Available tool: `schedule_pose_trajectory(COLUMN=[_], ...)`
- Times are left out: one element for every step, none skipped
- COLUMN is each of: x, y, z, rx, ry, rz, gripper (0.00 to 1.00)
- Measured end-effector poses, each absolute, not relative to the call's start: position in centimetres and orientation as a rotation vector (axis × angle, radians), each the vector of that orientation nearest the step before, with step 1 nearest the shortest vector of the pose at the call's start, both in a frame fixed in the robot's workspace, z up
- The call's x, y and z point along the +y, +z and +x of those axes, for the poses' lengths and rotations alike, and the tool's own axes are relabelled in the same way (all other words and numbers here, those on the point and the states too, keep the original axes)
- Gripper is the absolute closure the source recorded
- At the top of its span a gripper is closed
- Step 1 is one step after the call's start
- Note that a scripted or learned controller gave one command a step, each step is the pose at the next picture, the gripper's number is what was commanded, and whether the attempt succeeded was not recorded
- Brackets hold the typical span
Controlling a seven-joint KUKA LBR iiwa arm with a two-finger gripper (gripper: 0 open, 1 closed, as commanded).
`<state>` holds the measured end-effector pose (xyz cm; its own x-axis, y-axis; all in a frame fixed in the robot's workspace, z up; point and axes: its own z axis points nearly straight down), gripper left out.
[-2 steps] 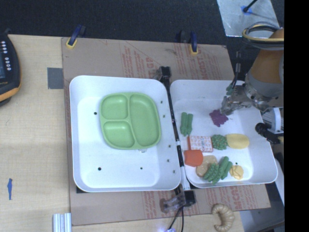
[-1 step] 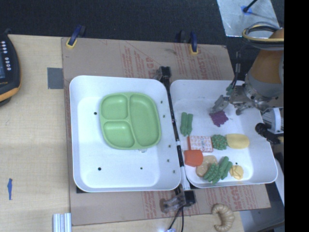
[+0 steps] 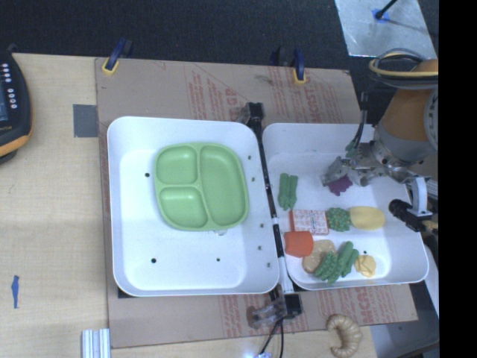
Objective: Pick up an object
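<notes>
Jaws [image 3: 344, 176] | over purple item [image 3: 340, 186], grip state unclear | arm [image 3: 406, 118] cut off at right edge

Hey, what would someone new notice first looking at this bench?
Probably the green divided plate, alone in the left bin. Then the cluster of toy food along the right bin's near side, with a yellow piece standing out. The gripper sits over a purple item in that bin.

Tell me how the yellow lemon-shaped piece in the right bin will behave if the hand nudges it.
The yellow lemon-shaped piece looks rounded and smooth, so it will probably roll or slip away. It appears to touch the green bumpy piece, which may move too. Likely a light toy.
</notes>
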<state>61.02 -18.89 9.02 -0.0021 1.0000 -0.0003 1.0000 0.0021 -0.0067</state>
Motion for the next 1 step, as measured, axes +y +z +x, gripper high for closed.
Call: schedule_pose_trajectory(x=[-18.96], y=[10.34], z=[61.12], rx=[-2.221], ry=[0.006], rz=[-2.218], gripper=[1.00])
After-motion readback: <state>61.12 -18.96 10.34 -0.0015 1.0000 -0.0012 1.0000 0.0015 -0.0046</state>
